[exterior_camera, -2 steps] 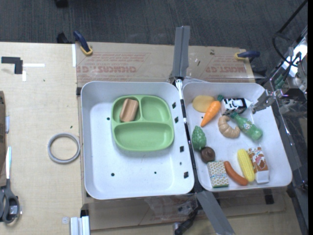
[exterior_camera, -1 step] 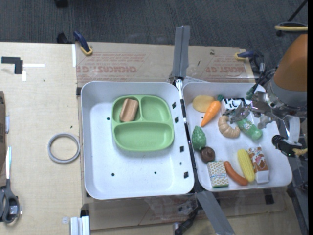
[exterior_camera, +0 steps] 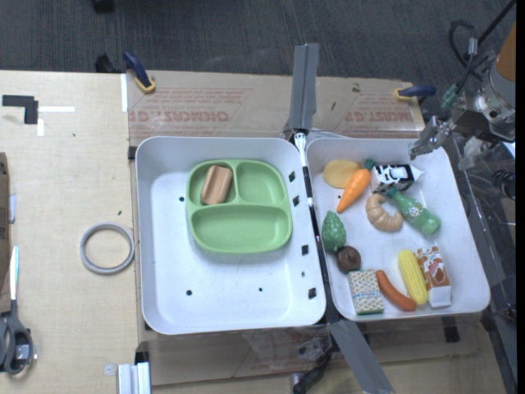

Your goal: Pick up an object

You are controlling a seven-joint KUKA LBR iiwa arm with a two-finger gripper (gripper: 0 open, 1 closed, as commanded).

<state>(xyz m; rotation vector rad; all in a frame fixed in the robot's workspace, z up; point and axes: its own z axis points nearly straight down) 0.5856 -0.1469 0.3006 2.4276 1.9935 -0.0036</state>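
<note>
The jaws (exterior_camera: 425,142) hang at the right bin's (exterior_camera: 472,298) upper right corner, their opening impossible to judge, and the nearest candidate, the black-and-white toy (exterior_camera: 392,173), lies just below-left with its long axis roughly across the bin.

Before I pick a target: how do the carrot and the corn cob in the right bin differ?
The carrot is orange and tapers to a point; the corn cob is yellow and blunt-ended. The carrot lies slanted near the bin's far side, by a yellow piece; the corn cob lies near the front edge, beside a small carton. Both are toy foods lying flat in the right bin.
</note>
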